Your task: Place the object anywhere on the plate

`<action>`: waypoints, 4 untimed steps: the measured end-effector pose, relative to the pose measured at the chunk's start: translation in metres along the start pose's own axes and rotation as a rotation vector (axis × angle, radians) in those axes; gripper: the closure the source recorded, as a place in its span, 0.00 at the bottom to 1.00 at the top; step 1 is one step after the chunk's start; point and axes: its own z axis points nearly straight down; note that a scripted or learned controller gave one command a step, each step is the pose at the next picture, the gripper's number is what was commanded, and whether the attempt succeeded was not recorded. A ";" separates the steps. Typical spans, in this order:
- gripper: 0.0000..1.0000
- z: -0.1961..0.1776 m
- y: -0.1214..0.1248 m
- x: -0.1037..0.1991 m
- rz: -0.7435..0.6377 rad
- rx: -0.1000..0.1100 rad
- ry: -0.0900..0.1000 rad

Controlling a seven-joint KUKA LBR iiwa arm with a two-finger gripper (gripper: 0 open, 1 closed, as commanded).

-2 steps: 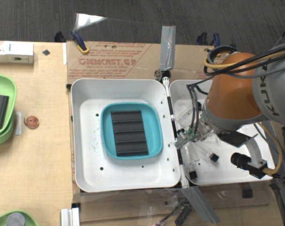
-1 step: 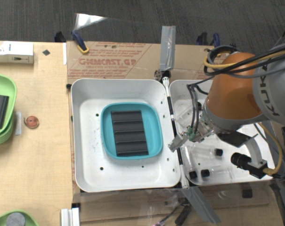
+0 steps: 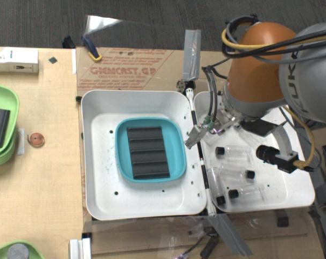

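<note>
Hand (image 3: 198,135) low over divider, arm (image 3: 270,74) bent above.

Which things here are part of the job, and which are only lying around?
Job: teal plate in the left bin; clear vials with black caps in the right bin; the arm.
Lying about: green tray, white box, small orange disc, cardboard sheet.

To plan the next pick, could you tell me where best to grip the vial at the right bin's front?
Likely on the vial body, beside its black cap, from straight above: it seems to lie flat on the bin floor, so a grip could close across its narrow width.
</note>
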 end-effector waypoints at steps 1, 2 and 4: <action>0.00 0.010 -0.006 0.000 0.033 0.001 0.001; 0.00 -0.016 0.034 0.017 0.060 0.000 -0.001; 0.00 0.059 0.007 0.069 0.006 0.002 0.001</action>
